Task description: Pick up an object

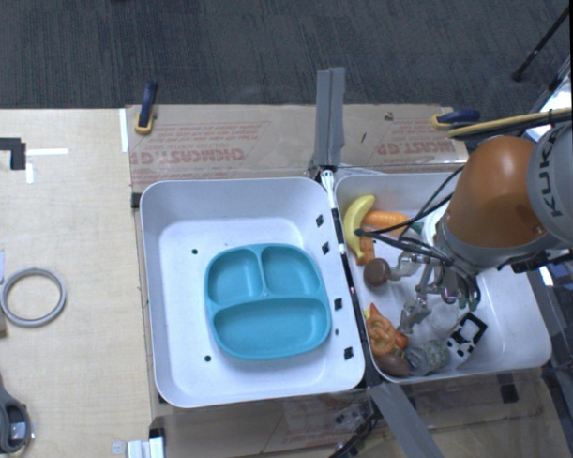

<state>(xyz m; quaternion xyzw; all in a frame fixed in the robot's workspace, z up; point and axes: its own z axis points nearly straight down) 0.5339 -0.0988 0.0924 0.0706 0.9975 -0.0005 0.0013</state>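
Observation:
The right bin [516, 342] holds several small items. A yellow banana [356, 217] and an orange carrot [389, 219] lie at its far left corner. A brown round piece [376, 272] sits just below them. Near the front left lie an orange toy [385, 331], a dark brown lump [394, 364] and a grey piece [428, 357]. A black-and-white block [467, 333] rests at the front middle. My gripper [421, 303] hangs low over the middle of this bin, between the brown round piece and the block. Nothing is visibly held in it.
The left bin [171, 274] carries a blue divided plate [266, 301]. Black cables [399, 233] trail from my wrist across the carrot. On the bench at the left lie a grey tape ring [30, 296] and scissors [10, 423]. A metal divider [330, 119] stands between the bins at the back.

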